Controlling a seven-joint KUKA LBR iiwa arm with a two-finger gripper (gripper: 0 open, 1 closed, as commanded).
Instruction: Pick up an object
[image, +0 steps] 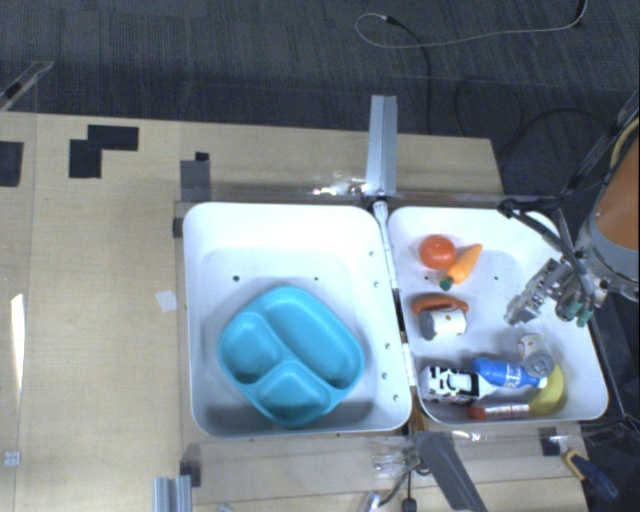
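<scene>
The right bin holds several small objects. An orange-red round fruit and a carrot lie at its back left. Below them sits a white cup-like object with a red-brown top. Along the front lie a black-and-white toy, a blue bottle, a yellow banana and a thin red pen. A small grey piece sits above the bottle. My gripper hangs over the bin's right half, above the grey piece, with nothing visibly held.
The left bin holds a blue divided plate. A metal post stands behind the wall between the bins. Black cables run along the right bin's back right corner.
</scene>
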